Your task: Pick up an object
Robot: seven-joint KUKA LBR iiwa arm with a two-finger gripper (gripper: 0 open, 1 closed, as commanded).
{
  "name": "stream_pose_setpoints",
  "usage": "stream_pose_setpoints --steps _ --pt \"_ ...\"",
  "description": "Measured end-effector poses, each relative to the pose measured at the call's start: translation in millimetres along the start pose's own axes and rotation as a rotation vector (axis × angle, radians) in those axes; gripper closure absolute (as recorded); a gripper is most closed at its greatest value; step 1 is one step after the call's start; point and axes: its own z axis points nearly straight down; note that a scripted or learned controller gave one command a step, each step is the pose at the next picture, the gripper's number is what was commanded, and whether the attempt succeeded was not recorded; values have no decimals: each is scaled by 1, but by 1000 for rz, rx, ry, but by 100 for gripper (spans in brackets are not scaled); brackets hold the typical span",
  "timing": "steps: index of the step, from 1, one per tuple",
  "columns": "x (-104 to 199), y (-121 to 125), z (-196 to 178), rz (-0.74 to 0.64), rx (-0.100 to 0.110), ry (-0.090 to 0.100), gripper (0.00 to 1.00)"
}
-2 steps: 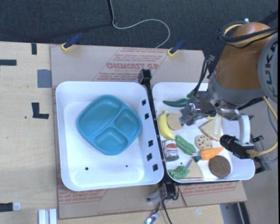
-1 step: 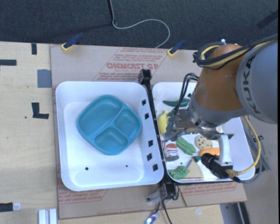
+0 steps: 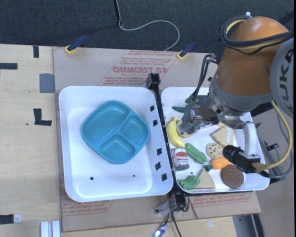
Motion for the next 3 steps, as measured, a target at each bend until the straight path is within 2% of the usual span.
stream_pose_setpoints --steps 1,2,3 --pt "7 -2 50 3 12 -1 100" --pt "18 0 6 1 3 0 100" --pt "28 -1 17 3 9 -2 100"
